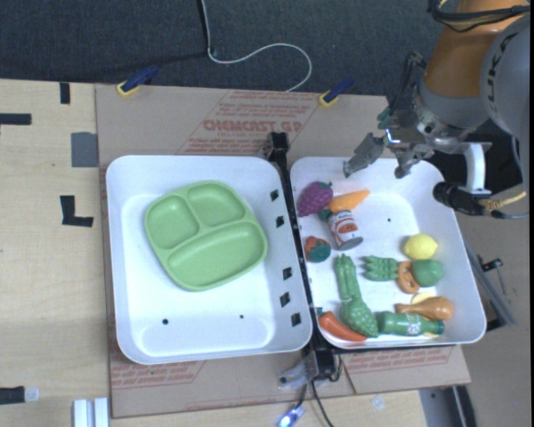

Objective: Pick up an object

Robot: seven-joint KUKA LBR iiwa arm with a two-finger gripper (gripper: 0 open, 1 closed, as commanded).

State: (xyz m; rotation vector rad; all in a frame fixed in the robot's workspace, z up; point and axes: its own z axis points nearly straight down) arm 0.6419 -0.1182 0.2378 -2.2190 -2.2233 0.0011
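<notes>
My gripper (375,168) hangs over the far edge of the right bin (454,229), open, with nothing between its fingers. Just below and left of it lie a purple bunch of grapes (314,197), an orange carrot (351,199) and a small red-and-white can (344,228). A yellow lemon (420,246) and a green lime (429,272) sit toward the bin's right side. Near the front edge lie a green bottle (411,325) and several green vegetable toys (347,283).
The left bin (133,318) holds a green divided plate (206,234). Black clips line the seam between the bins (287,238). A white cable (249,56) runs over the dark floor behind the bench. The grey arm (476,52) fills the upper right.
</notes>
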